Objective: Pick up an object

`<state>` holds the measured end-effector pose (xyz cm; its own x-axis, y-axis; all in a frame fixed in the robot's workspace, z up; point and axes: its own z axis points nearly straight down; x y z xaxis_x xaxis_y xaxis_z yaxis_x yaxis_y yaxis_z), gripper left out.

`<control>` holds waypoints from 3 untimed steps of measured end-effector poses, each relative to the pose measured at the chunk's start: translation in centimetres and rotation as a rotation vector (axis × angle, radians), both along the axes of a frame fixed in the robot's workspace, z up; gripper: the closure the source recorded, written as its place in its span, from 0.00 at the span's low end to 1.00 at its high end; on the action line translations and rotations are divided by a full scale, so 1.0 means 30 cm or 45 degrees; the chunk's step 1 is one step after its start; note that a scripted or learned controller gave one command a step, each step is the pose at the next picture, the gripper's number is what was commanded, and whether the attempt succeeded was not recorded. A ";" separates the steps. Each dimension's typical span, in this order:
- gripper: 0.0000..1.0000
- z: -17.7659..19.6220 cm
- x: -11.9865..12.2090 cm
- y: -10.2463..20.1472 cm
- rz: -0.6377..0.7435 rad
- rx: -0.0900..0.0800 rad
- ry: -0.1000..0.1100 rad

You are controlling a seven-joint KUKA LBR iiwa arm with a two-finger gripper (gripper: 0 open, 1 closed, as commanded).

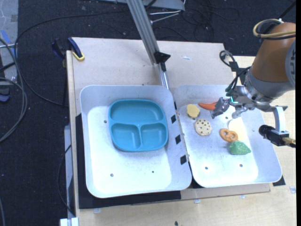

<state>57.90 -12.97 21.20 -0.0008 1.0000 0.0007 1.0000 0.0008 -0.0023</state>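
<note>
The round tan speckled cookie anchors the right white bin: above it a yellow lump, right a knotted orange pretzel. The two-finger gripper hangs above-right; whether it is parted or closed, I cannot tell.

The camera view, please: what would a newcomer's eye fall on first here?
Probably the blue divided tray, alone in the left bin. Next, the small items in the right bin: a cookie, a pretzel, a green piece, a carrot. The gripper hangs by the carrot.
</note>
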 end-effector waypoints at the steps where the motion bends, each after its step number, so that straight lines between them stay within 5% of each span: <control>1: 0.00 0.003 0.002 0.000 0.000 0.000 -0.003; 3: 0.00 -0.367 0.031 0.007 -0.002 -0.001 0.004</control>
